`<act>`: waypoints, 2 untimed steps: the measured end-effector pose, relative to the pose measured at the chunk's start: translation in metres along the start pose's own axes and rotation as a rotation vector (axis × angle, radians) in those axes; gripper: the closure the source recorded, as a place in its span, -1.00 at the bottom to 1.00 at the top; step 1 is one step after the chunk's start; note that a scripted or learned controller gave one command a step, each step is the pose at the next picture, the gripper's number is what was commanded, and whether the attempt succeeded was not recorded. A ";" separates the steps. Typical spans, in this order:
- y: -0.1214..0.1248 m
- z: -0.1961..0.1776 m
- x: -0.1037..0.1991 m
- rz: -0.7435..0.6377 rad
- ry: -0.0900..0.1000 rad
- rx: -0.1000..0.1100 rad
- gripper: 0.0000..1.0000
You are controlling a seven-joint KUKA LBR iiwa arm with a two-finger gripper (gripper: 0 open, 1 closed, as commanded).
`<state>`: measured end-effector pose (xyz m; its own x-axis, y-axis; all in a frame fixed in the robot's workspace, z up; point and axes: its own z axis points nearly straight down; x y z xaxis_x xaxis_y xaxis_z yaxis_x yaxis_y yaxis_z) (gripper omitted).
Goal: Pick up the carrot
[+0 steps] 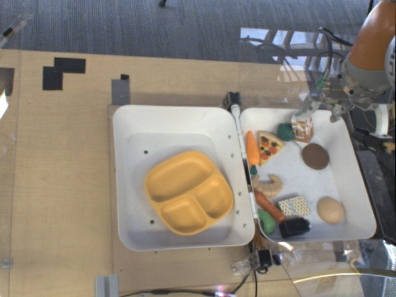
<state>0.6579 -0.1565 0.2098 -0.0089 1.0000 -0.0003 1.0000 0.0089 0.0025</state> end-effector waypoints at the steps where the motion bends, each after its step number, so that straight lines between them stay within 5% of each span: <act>1: -0.022 0.016 0.089 -0.029 0.004 0.001 -1.00; 2: -0.037 0.113 0.071 0.034 -0.004 -0.006 -1.00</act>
<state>0.6205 -0.0864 0.0969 0.0248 0.9997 -0.0043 0.9997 -0.0248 0.0087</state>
